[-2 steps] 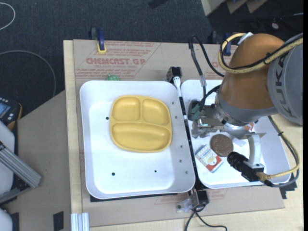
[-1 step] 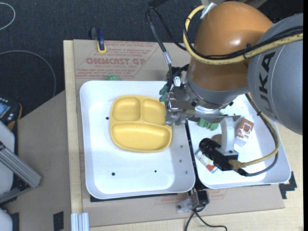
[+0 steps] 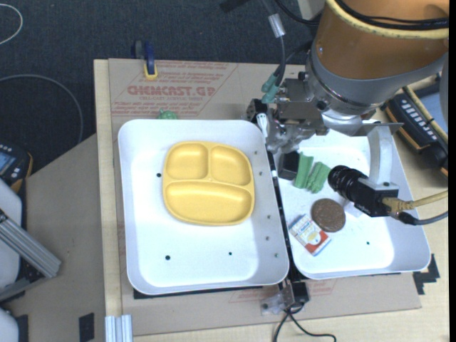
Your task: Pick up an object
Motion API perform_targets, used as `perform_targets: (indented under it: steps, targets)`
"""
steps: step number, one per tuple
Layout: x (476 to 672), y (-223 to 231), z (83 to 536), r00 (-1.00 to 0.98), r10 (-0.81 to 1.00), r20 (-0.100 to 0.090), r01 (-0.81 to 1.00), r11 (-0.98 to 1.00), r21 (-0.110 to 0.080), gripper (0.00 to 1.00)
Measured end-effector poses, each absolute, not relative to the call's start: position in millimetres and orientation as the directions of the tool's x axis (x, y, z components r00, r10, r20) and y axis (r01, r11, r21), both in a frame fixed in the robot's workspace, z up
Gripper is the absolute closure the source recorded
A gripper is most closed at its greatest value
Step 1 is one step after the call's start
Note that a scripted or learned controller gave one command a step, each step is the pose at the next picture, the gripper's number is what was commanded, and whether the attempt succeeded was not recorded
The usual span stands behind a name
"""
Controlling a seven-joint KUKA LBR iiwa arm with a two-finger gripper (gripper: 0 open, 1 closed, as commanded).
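My gripper [image 3: 282, 142] hangs low over the far left corner of the right bin [image 3: 406, 251], close to the wall between the two bins. Right under it lies a small black block [image 3: 288, 165]. A green ridged piece [image 3: 311, 174] rests just to the right of that block. Nearer the front of the same bin are a brown round disc [image 3: 329, 214] and a small red, white and blue packet [image 3: 310, 233]. Nothing can be seen held in the gripper.
The left bin [image 3: 142, 219] holds a yellow divided plate [image 3: 209, 182]. The arm's grey and orange body [image 3: 377, 41] covers the far part of the right bin. A blue and yellow clamp [image 3: 149, 58] sits on the board's far edge.
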State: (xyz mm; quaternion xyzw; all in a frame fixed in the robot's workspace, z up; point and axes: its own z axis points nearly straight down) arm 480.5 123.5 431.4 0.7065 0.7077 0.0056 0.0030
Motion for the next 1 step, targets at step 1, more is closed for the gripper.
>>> perform_targets:
  steps: [1]
  targets:
    - [488.9,181.2,421.7,-0.007,1.000,0.001,1.000,0.007,0.002,1.00]
